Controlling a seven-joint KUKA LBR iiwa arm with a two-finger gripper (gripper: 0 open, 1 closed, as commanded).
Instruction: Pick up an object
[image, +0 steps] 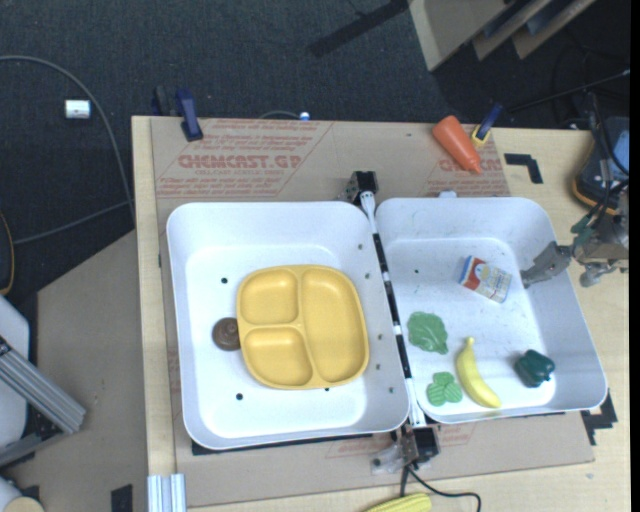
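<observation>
The desk (300, 160) carries two shallow white bins side by side, the left bin (200, 250) given over to a big yellow divided plate (300, 325) with a small brown disc (226, 334) tucked against its left edge. The right bin (440, 225) is where the pickings are: a red-and-white carton (485, 278) up top, a banana (476, 374) lying slantwise, two green leafy pieces (428, 332) and (443, 388) left of it, and a dark green pepper-like piece (533, 367) near the right wall. The pincer (548, 262) reaches in over the right rim, just beside the carton, seemingly lined up for it; how far open it stands I cannot tell, and nothing shows between its tips.
</observation>
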